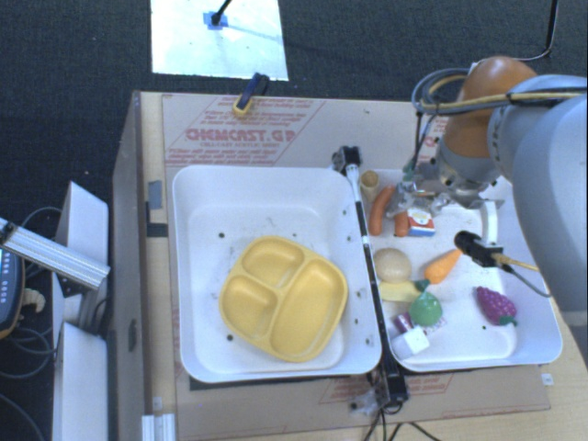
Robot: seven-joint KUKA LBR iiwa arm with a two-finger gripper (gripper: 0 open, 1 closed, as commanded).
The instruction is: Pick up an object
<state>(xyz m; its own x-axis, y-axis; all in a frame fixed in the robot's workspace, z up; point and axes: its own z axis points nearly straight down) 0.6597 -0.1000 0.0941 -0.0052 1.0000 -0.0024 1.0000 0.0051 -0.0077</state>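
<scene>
Camera view looks down on two white bins: the left bin [197,246] carries a yellow divided plate [284,297], while the right bin [533,343] holds a scatter of toy food. The arm's gripper [424,198] sits low over the far end of the right bin, just above a small red-and-white carton [422,225] and near an orange sausage-shaped piece [380,209]. Whether anything sits between its tips cannot be told, since the wrist body covers that spot.

Other candidates lie well apart from the tool: a beige round piece [392,265], a yellow wedge [398,291], a green fruit [425,309], a carrot [442,266] and a purple grape bunch [496,305].

Judging by the pose, the step in hand is the descent or closing onto a target at the bin's far end, most likely the carton. The next move calls for a firm close and a straight lift, keeping clear of the neighbouring sausage piece and the bin wall
</scene>
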